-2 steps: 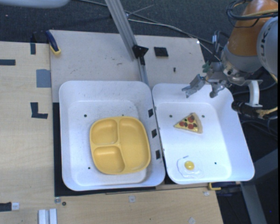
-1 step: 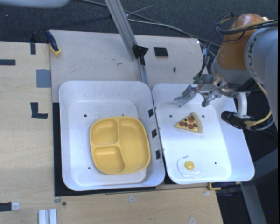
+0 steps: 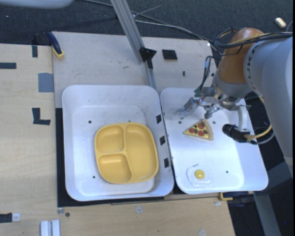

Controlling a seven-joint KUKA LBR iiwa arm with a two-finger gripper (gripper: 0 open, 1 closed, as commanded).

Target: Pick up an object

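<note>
A toy pizza slice lay in the right bin, with the gripper poised just above it.

The slice was a flat yellow wedge dotted with red rounds and a speck of green, its point aimed toward the left and its crust edge toward the right, resting in the upper half of that bin. The gripper's two grey fingers were spread apart and slanted down toward the bin floor, pinching nothing, their tips a little above and to the left of the slice. Nearer the front edge of the same bin sat a toy fried egg, white with a yellow yolk, well apart from the slice. The left bin held a yellow divided plate with three compartments.
</note>
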